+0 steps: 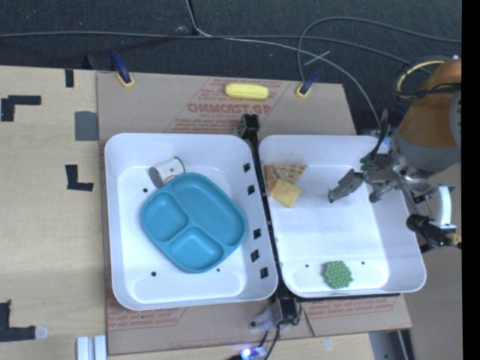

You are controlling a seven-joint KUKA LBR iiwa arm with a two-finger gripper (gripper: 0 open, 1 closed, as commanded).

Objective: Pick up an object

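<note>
A green knobbly ball (pixel 337 274) sits near the front wall of the right-hand bin (pixel 397 276). Further back, the arm's gripper (pixel 360 186) hangs over the bin's middle, fingers spread wide and holding nothing. Beyond it to the left, against the divider, lie a yellow block (pixel 285 194) and a tan cracker-like piece (pixel 285 172), touching; together they run front to back along the wall. In the left bin (pixel 120 223), a blue divided plate (pixel 193 221) lies by a small cup (pixel 166 172) tipped on its side. A yellow corn cob (pixel 246 91) rests crosswise on cardboard behind. The likely risk: the touching pair, tight to the wall, could leave a finger no room or lift together.
</note>
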